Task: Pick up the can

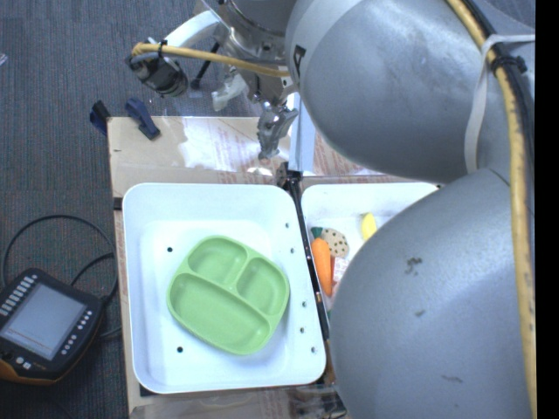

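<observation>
Grey arm (419, 234) bulks over the right bin (349, 201); its fingers (271, 138), seemingly closed and empty, hang beyond the left bin (140, 260).

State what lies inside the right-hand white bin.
A carrot, a yellow piece and a speckled item show in the right bin; the arm covers the rest.

The arm (419, 190) hides most of the right bin (349, 201), leaving a carrot (322, 264) and small items at centre too covered to identify.
</observation>
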`<state>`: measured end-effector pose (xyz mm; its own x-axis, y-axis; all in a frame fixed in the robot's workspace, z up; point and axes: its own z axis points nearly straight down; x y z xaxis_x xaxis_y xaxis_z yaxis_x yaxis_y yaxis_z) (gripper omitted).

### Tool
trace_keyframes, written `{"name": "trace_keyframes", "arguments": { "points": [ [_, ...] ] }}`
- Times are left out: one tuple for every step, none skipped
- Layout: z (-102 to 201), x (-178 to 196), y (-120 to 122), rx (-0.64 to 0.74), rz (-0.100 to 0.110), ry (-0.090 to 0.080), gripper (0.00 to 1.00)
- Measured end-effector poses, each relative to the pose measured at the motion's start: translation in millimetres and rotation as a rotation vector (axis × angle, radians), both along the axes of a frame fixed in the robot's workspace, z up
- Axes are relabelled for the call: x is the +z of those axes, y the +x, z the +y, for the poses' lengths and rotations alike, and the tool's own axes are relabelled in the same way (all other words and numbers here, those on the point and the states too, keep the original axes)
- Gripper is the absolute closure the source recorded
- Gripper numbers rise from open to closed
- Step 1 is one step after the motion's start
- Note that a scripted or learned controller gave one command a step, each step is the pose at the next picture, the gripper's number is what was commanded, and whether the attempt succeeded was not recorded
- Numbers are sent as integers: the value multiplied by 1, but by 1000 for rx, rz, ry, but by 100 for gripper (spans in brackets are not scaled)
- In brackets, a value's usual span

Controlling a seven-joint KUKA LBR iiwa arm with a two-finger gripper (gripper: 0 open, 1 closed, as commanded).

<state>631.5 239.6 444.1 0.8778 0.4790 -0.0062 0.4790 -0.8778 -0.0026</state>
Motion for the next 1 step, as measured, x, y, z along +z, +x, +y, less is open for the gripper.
{"name": "trace_keyframes", "arguments": {
  "points": [
    [-6, -63, -18, -47, -1, -1, 0]
  ]
}}
